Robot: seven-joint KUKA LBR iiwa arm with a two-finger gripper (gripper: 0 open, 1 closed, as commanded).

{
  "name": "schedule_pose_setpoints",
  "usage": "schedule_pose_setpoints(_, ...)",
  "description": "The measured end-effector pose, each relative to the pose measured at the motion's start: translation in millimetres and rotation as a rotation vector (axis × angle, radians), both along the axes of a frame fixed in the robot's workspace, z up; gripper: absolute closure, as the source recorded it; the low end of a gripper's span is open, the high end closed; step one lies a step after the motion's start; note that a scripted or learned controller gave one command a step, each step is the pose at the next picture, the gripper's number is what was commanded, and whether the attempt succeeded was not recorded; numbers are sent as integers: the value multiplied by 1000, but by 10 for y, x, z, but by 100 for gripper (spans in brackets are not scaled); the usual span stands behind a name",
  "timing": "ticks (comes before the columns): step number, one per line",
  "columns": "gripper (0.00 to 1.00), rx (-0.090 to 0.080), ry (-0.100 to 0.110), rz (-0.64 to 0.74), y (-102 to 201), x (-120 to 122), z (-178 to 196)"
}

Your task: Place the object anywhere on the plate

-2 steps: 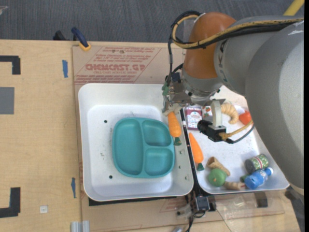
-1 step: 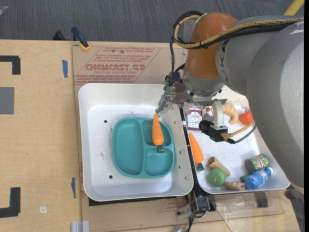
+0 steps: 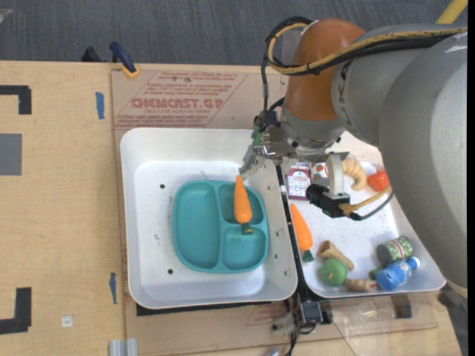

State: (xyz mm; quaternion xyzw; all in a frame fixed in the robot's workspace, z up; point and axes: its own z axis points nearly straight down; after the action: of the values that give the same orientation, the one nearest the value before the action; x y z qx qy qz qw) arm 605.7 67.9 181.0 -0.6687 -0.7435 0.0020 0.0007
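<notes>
Gripping nothing that can be made out, the pincer (image 3: 256, 154) is hovering over the left bin's (image 3: 141, 199) upper right corner, and whether it is released or clenched cannot be told. At roughly five o'clock from it and just below, the carrot (image 3: 242, 201) is lying on the teal plate (image 3: 200, 236), across the plate's upper right compartment. Its long axis is running close to twelve-to-six: the narrow tip is pointing toward twelve o'clock, near the pincer, while the green stem end is pointing toward six o'clock, resting by the divider.

The plate is sitting in the middle of the left bin. At three o'clock from the plate, the right bin (image 3: 371, 273) is holding a second carrot (image 3: 300, 228), a small red-and-white box (image 3: 299, 180), a green pear-shaped piece (image 3: 334, 271), a blue bottle (image 3: 393, 274), a can (image 3: 395, 248) and a croissant (image 3: 355, 173). The grey arm (image 3: 415, 124) is reaching in from three o'clock.
</notes>
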Motion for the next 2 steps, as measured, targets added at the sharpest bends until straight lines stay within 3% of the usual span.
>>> schedule_pose_setpoints(2, 0, 0, 0, 0, 0, 0, 0)
